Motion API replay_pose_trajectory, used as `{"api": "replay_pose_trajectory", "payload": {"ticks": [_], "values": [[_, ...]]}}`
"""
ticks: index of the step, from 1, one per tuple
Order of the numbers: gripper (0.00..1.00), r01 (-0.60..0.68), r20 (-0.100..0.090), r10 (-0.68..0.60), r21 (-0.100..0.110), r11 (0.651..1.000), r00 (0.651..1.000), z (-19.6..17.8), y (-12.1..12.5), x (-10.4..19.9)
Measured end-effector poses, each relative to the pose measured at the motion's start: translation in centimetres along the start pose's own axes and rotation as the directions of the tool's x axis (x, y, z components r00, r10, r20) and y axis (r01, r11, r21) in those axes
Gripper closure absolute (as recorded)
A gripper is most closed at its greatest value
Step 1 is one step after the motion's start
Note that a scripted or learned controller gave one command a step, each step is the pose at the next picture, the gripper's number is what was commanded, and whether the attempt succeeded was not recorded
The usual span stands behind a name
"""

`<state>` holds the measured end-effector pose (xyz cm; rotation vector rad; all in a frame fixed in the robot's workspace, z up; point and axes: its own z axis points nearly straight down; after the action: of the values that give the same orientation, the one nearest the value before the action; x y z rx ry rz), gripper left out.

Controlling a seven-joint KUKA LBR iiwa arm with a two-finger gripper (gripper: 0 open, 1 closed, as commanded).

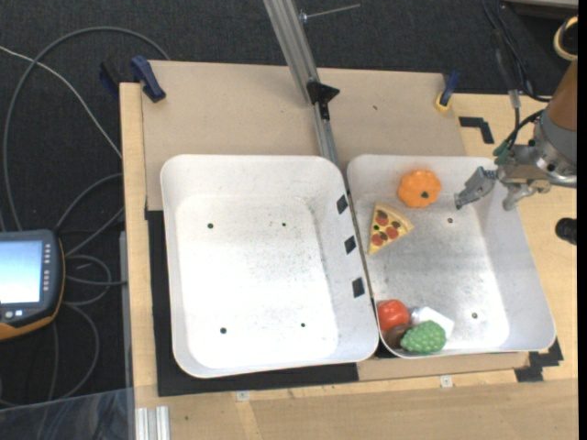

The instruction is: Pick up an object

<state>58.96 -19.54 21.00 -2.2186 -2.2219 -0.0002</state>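
The right bin (514, 246) holds an orange pumpkin toy (419, 189) near its far edge. A pizza slice toy (387, 226) lies just below and left of it. In the near corner sit a red tomato toy (393, 314), a green bumpy toy (424, 337) and a small white piece (434, 319), all close together. My gripper (492, 193) hangs over the far right part of this bin, to the right of the pumpkin and apart from it. Its fingers (474, 189) are spread open with nothing between them.
The left bin (170, 191) lies beside the right one, with black clips (349, 244) along the shared edge. A slanted metal pole (295, 44) rises from behind the bins. A pendant with a screen (27, 278) and cables lie at the left.
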Motion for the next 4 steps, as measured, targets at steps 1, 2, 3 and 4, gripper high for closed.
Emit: {"api": "replay_pose_trajectory", "payload": {"ticks": [1, 2, 3, 4], "values": [[0.00, 0.000, 0.000, 0.000, 0.000, 1.000, 1.000, 0.0, 0.0, 0.0], [0.00, 0.000, -0.002, 0.000, 0.006, 1.000, 1.000, 6.0, 0.0, 0.9], [0.00, -0.001, -0.002, 0.001, 0.006, 1.000, 1.000, 11.3, -0.2, 1.0], [1.00, -0.001, 0.000, 0.001, -0.003, 1.000, 1.000, 9.8, 0.1, 0.9]]}}
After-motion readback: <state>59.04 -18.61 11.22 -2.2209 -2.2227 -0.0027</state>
